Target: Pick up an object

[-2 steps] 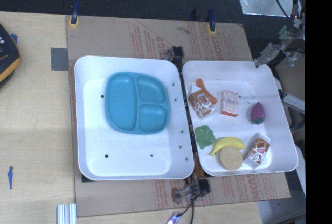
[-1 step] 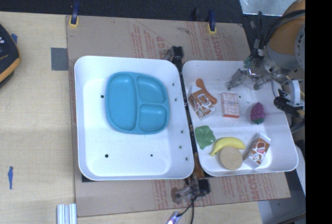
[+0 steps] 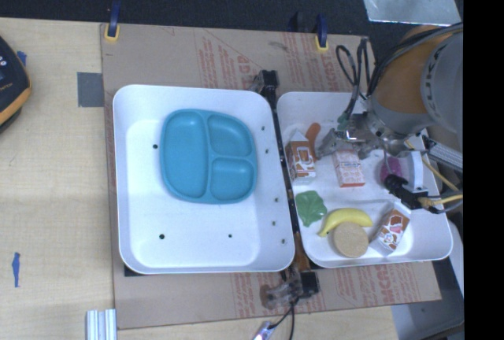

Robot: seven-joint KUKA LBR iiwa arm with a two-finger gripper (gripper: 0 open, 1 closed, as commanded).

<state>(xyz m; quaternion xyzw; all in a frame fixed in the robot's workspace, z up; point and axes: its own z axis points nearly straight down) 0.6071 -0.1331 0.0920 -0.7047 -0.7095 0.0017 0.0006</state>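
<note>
My gripper [image 3: 346, 139] hangs over the back part of the right bin [image 3: 441, 252], just above a small white and red packet [image 3: 349, 172]. Nothing shows held in it. To its left lie a brown snack packet [image 3: 301, 160] and a small orange-brown piece [image 3: 313, 131]. A purple object [image 3: 392, 170] sits to the right, partly under the arm. Nearer the front are a green toy [image 3: 309, 207], a yellow banana [image 3: 345, 218], a tan round disc [image 3: 350, 241] and a tilted white and red carton [image 3: 391, 230].
The left bin [image 3: 142, 244] holds a blue divided plate [image 3: 209, 156]. Black cables [image 3: 358, 67] loop off the arm behind the right bin. The bins' shared wall [image 3: 280, 173] runs close to the brown packet. A yellow and black device [image 3: 9, 86] lies at the far left.
</note>
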